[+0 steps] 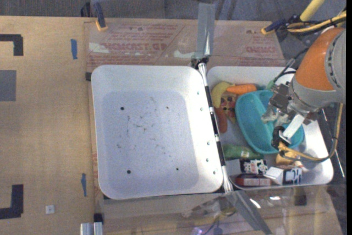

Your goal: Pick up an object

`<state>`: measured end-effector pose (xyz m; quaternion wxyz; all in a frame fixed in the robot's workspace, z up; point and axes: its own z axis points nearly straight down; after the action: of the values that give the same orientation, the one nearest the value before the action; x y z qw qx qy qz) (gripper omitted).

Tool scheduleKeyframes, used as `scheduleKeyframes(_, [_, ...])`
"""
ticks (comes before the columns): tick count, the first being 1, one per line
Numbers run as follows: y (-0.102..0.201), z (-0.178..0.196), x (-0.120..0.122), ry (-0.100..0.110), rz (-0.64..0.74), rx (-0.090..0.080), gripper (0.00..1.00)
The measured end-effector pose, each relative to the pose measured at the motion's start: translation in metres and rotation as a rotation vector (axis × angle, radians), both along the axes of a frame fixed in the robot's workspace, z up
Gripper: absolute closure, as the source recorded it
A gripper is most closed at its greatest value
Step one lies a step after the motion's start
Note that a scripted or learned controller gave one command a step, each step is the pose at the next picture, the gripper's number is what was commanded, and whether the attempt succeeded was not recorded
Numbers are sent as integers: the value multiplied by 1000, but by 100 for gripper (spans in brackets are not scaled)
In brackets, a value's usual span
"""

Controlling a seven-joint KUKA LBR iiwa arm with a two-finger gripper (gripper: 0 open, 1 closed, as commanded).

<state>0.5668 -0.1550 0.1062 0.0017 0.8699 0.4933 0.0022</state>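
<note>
The right bin (324,170) holds a pile of objects. A teal bowl (254,125) lies tilted in its middle. Behind the bowl are a yellow banana (220,91) and an orange carrot (241,88), and a red item (221,119) lies along the left wall. In front of the bowl sit a green item (237,151), a small black-and-white carton (253,166), a dark red packet (253,180) and a blue-and-white box (292,175). My gripper (281,120) hangs over the bowl's right part, low above it. Nothing is seen held in it.
The left bin (148,129) is a shallow white tray with small specks on its floor. A metal divider (212,118) runs between the bins. The grey arm with its orange band (322,66) covers the right bin's far right corner. Yellow cables (308,25) lie behind.
</note>
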Motion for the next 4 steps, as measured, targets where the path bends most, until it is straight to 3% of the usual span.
scheduleKeyframes(1, [-20,100,44,7,-200,1,100])
scheduleKeyframes(2, [-60,116,83,7,-464,1,100])
scheduleKeyframes(3, [-60,116,83,7,-464,2,0])
scheduleKeyframes(4, [-57,5,80,4,-419,13,0])
